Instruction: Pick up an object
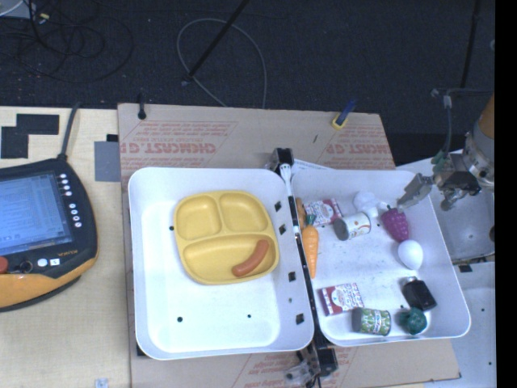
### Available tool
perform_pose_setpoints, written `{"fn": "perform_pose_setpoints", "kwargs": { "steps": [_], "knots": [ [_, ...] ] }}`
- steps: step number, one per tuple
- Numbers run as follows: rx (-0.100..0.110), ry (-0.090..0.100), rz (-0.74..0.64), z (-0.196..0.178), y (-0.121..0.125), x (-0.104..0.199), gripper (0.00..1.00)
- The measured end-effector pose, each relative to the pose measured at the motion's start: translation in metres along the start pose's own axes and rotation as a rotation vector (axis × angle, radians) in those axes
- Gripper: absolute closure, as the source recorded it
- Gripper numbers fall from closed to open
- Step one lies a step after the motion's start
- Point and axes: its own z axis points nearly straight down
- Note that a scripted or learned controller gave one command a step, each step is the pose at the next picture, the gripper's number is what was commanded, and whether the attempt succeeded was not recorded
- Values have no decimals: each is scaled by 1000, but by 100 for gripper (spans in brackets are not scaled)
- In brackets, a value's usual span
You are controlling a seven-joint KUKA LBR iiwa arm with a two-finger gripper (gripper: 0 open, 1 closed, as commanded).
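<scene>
Purple knobbly plastic grape bunch [396, 223] looks the likeliest pick, since it lies in the right white bin [363, 267] just below and inward of the fingers [416, 189], closer to them than anything else. That is a judgement from nearness only; nothing marks it as chosen.

The gripper [426, 200] hangs over the bin's far right rim with its two fingers spread, and I see nothing between them. Nothing has been grasped yet.

A white plastic egg [410, 255] sits just beyond the grapes, further below the fingertips. A white bottle with a grey cap [353, 226] lies on its side to the inward side of them, well within reach. The black block [420, 293], dark green ball [414, 322] and green-labelled can [371, 321] crowd the near corner, well apart from the fingers. The clutter is loose and unsorted, so some pieces touch or nearly touch. The grapes' free upper side is what makes them approachable.

The arm comes in from the right, wrist tilted so the fingers slant down and inward toward the bin's middle rather than hanging plumb. Closing on the grapes would probably need a short move inward and a drop. The lumpy shape may slip, and the egg beside it could be nudged.
</scene>
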Motion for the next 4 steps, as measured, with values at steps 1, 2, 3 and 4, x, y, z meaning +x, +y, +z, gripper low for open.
{"fn": "perform_pose_setpoints", "kwargs": {
  "steps": [1,2,3,4],
  "knots": [
    [3,1,-4,74,30,-10,0],
    [3,2,-2,121,30,-9,0],
    [-1,0,-4,146,45,-10,0],
    [-1,0,2,73,27,-13,0]
  ]
}}
